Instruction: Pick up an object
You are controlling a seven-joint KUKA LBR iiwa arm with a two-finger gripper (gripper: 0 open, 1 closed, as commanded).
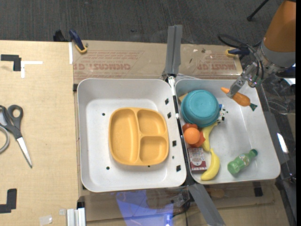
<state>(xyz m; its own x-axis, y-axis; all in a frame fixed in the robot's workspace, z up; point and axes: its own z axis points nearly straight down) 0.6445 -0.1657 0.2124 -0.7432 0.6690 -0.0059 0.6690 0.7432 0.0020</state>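
The carrot (241,98), an orange toy with a small green tip, sits at the far right of the right bin (263,140), above the bin's upper wall area and to the right of the teal bowl (201,107). It lies at a slant, with its orange end toward the bowl and its green tip pointing away from it. The pincer (233,90) is at the carrot's orange end and appears to grip it there, though the fingers are small and partly blurred, so the contact is not fully certain. The arm (278,32), grey with an orange band, reaches in from the upper right of the bowl.

The teal bowl stands upside down at the upper left of the right bin. Just below the bowl lie an orange ball (192,135) and, touching it, a red object (188,127). Below the bowl and to its right a banana (211,161) curves down toward the bin's near wall. A small red packet (197,158) lies just left of the banana. A green bottle (241,162) lies on its side, well below and right of the bowl.

Left of the bowl, the left bin (89,126) holds a yellow divided plate (138,136). Far left of the bowl, scissors (16,128) rest on the worktop (37,173).
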